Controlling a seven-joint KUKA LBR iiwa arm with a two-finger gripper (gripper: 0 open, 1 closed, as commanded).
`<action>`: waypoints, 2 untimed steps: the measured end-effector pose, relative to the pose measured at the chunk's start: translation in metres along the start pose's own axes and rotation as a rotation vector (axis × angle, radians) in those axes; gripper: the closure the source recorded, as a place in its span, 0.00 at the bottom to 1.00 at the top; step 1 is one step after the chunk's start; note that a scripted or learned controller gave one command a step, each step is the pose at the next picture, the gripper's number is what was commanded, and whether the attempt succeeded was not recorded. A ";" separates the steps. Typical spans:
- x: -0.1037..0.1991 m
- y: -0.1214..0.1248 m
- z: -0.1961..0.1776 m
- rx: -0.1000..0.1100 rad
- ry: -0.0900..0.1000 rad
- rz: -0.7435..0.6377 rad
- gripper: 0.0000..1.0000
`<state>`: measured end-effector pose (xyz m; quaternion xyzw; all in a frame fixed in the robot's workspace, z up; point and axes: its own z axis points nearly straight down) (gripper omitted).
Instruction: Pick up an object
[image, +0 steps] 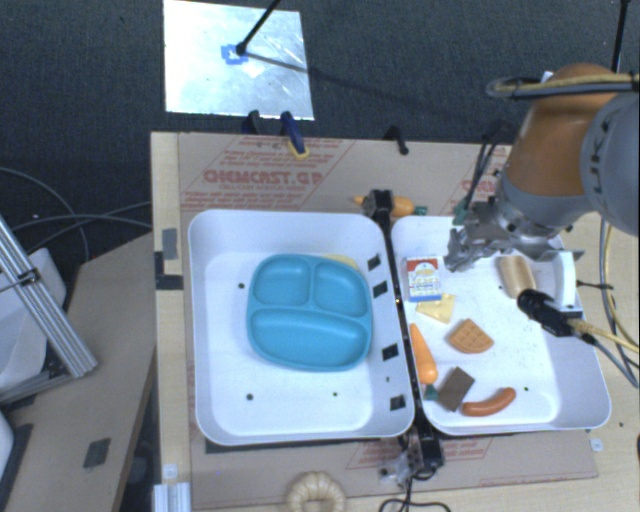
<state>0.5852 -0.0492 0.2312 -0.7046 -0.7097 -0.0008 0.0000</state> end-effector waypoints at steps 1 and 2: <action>0.034 -0.028 -0.004 0.002 0.000 0.000 1.00; 0.074 -0.055 -0.008 0.002 0.001 -0.002 1.00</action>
